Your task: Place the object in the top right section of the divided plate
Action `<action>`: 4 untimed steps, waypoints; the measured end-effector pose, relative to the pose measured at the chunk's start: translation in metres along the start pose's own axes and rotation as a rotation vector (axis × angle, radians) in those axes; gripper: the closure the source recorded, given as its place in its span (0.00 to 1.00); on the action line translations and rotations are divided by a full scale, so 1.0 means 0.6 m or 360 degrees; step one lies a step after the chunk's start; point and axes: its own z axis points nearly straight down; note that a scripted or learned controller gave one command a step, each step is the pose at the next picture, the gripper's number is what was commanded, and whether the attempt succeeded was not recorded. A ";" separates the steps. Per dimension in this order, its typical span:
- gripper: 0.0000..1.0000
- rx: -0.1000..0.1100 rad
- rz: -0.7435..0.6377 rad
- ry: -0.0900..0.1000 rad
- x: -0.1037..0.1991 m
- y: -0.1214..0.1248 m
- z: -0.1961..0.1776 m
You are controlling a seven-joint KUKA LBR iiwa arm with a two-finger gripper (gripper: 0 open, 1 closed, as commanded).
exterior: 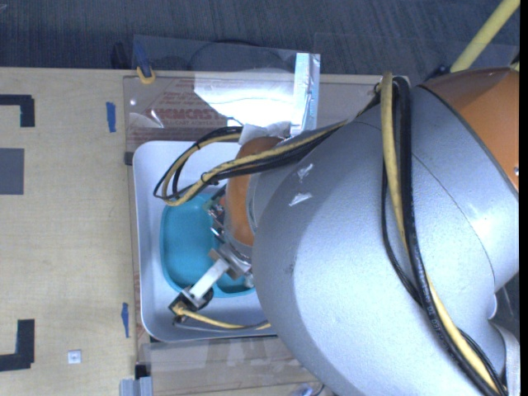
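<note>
The bulky grey arm (363, 246) covers the blue divided plate (183, 242) from three o'clock, hiding its right sections. The shallow white bin (148, 246) is likewise hidden there.

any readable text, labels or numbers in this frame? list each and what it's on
Reddish print on the clear plastic sheet at the bin's top edge: too blurred and glare-washed to read.
Small white square tag on the wooden bench, lower left: too small to read.
Blue plate, grey arm and its cables: no text that I can make out.
</note>
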 end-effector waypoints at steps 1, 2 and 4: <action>0.00 0.0013 -0.0617 0.0005 -0.011 0.011 -0.001; 0.00 0.0033 -0.1062 0.0036 -0.061 0.062 -0.002; 0.00 0.0121 -0.0477 -0.0070 0.044 0.175 0.008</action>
